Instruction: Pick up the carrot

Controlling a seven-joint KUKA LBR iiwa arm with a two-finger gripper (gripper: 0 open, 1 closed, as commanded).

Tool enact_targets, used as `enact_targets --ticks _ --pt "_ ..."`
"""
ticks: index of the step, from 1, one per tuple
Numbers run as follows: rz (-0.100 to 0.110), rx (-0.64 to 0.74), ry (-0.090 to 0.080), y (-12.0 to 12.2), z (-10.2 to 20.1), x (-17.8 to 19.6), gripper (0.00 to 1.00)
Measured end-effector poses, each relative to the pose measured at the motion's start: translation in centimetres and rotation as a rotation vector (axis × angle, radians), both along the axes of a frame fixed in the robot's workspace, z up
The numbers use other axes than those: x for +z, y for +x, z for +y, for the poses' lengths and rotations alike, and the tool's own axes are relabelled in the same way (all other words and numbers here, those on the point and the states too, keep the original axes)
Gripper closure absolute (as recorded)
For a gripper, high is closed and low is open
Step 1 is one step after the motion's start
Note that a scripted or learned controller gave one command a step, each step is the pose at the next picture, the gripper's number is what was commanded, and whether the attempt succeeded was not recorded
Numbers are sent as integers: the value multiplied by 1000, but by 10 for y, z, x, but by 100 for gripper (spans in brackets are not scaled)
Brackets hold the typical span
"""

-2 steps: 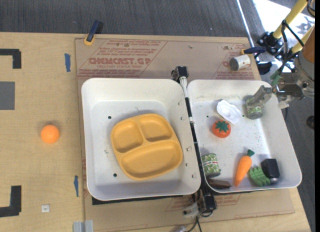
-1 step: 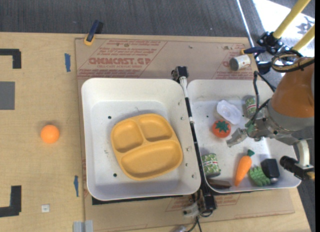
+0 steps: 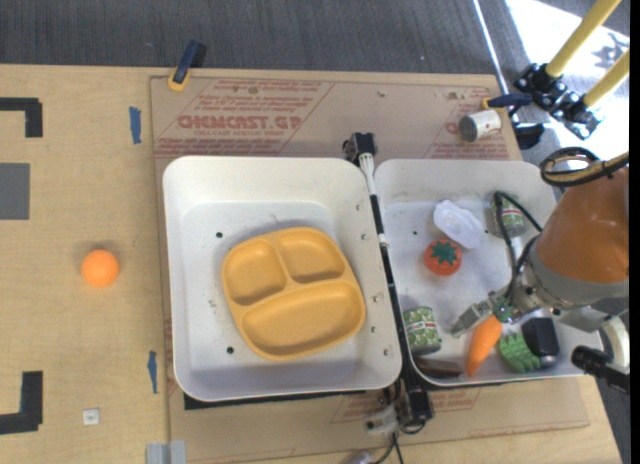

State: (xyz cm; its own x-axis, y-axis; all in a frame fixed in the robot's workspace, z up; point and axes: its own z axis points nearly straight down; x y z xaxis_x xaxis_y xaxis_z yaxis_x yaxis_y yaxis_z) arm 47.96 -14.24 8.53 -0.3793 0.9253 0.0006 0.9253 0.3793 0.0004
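We see the end effector right at the top of the carrot, so we think it is reaching to grab. We cannot tell how its grip stands. Next it must close on the carrot and lift.

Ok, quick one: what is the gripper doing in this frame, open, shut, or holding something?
Gripper: down in the right white bin, at the top end of the orange toy carrot; open or shut cannot be told, and no hold is visible.

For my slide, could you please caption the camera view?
KUKA gripper poised over the carrot in the right bin.
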Motion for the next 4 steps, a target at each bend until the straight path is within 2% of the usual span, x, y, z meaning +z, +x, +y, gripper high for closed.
enact_targets --ticks 1,2,3,4 --pt "-10 -1 -2 3 0 11 100" --pt "-10 -2 -2 2 0 11 0" --pt "-2 -148 -1 0 42 0 0" --pt "-4 84 -2 1 13 0 0"
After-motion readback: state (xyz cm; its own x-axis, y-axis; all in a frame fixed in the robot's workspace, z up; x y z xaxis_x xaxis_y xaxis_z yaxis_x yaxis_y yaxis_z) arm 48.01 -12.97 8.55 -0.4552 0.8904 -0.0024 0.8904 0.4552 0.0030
